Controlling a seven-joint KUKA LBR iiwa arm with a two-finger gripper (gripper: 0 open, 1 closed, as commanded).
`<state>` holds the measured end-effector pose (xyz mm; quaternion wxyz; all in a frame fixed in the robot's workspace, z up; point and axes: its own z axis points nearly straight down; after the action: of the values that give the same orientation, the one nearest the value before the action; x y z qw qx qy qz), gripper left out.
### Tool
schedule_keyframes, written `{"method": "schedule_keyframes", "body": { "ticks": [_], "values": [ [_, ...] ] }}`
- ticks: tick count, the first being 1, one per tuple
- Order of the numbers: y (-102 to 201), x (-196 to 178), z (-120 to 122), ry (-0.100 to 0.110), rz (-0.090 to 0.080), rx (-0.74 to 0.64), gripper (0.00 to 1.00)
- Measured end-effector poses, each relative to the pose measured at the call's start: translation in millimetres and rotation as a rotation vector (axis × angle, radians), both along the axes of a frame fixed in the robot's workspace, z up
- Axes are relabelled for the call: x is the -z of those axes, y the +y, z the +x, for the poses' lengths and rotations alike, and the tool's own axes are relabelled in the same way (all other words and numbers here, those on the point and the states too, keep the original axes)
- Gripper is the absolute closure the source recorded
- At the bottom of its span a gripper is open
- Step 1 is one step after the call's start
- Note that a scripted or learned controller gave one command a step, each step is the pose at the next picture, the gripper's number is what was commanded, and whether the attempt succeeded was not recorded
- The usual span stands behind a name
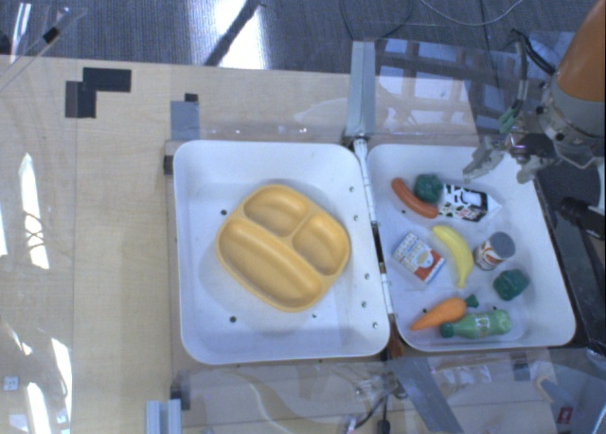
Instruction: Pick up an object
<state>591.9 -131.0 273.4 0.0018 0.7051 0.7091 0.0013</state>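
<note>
The right bin [559, 314] holds several items: a red sausage [413, 198], a dark green lump [428, 185], a black-and-white carton [466, 203], a banana [456, 252], a small juice box [418, 258], a can [493, 251], a green pepper [511, 282], a carrot [441, 313] and a green bottle [476, 325]. My gripper [500, 165] hangs over the bin's back right corner, just behind the black-and-white carton. It is open, with its fingers spread and nothing between them.
The left bin [199, 328] carries a yellow divided plate [283, 246]. A metal post [360, 91] and a clear frame stand behind the bins. Cables loop over the floor at the back. Wooden benchtop lies to the left.
</note>
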Motion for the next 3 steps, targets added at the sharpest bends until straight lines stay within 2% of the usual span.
{"method": "schedule_keyframes", "body": {
  "ticks": [1,2,3],
  "values": [
    [-21.0,131.6,10.2,0.002,0.001,0.067,0.0],
    [14.4,184.6,6.0,-0.006,0.0,-0.015,0.0],
    [16.3,171.7,9.0,-0.015,0.002,-0.017,1.0]
  ]
}}
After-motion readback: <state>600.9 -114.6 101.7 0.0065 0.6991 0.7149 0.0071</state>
